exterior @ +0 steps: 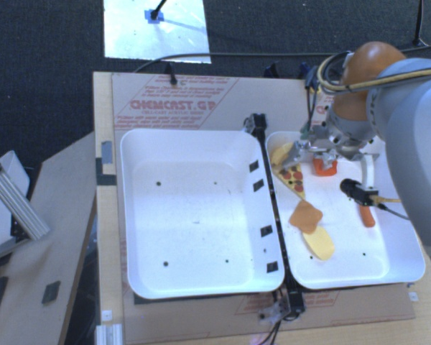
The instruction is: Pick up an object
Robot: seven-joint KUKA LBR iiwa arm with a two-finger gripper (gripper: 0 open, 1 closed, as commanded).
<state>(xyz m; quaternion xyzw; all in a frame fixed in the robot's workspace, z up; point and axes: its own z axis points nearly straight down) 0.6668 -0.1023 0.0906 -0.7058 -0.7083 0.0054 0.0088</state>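
Pale-yellow, smooth oval slab (319, 244) and a tan toast-like piece (306, 216) lie at the front of the right bin (399, 261), while the gripper (310, 149) hangs by the far end of a flat pizza wedge (290, 172), near a small orange cup (325, 166); whether it is apart or together cannot be told. A clean pick probably means straddling the thin wedge's edges, clear of the bin wall and the cup.

Left shallow plastic bin (140, 164) is showing plain white w/ a few small dark dots; right shallow plastic bin (402, 257) is showing same white. Flat wedge-shaped toy pizza slice (289, 172) is showing yellow w/ red spots. Flat toast-like piece (306, 216) is looking tan-orange, smooth oval piece (320, 244) pale yellow. Small chunky block (325, 166) & short stick (368, 216) are both glowing orange. Pale tan board (179, 95) is carrying red lettering.
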